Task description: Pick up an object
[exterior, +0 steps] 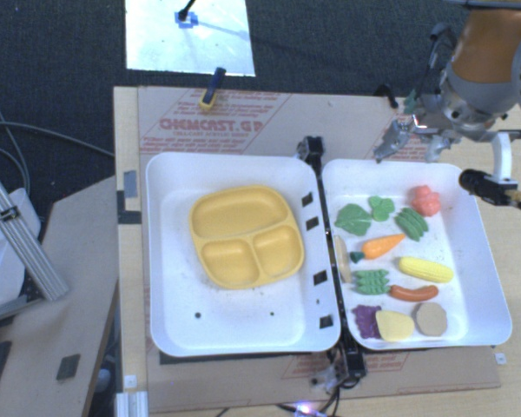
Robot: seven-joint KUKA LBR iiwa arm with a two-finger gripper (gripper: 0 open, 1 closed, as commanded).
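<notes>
The right bin (478,233) holds several toy foods: a red strawberry (425,200), a green leaf (353,219), a carrot (382,247), a corn cob (425,270), a sausage (413,293), purple grapes (366,316), a yellow lump (396,325) and a brown disc (431,320). My gripper (412,146) hangs above the bin's far rim, behind the strawberry and apart from every toy. Its two fingers stand spread, open, with nothing between them.
The left bin (169,259) holds a yellow divided plate (246,235). A black clip (311,149) sits where the two bins meet at the back. A yellow-and-blue tool (212,89) lies on the cardboard behind the bins. A black part (486,187) of the arm overhangs the right bin's rim.
</notes>
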